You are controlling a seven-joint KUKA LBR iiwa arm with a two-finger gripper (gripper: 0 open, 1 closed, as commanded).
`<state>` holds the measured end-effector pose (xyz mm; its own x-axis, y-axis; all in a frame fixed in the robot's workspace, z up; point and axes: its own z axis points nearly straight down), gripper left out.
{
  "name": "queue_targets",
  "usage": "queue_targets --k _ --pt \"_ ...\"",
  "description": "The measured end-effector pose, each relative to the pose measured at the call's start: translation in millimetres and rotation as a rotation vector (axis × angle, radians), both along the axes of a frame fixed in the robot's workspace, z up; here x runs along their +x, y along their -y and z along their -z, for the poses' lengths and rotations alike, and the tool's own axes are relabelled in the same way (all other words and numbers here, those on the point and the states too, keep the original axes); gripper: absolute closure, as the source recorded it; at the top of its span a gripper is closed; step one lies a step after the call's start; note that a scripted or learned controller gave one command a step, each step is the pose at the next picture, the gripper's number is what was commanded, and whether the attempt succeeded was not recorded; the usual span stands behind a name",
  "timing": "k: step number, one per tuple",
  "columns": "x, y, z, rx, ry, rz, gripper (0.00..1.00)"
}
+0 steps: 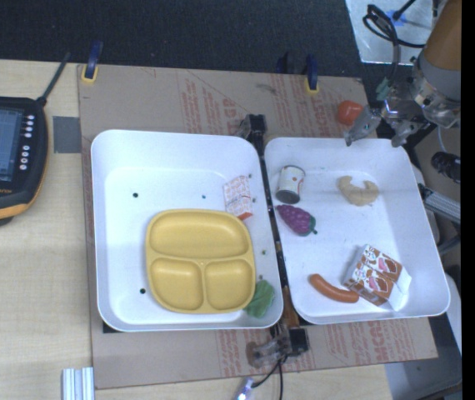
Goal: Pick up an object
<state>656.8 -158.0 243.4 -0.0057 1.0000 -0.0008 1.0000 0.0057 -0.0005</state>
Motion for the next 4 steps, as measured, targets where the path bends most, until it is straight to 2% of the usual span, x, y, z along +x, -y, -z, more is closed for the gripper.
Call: queue_targets --k 1,2,3,4 --pt "-77.6 23.5 49.2 0.0 -0.005 0.002 0.0" --pt "-1.8 14.6 100.1 0.001 -0.003 0.001 0.0" --pt "-25.9 29.2 108.4 0.0 -0.004 0.002 0.0" --pt "-5.2 30.2 148.7 -0.002 0.005 -0.002 0.0"
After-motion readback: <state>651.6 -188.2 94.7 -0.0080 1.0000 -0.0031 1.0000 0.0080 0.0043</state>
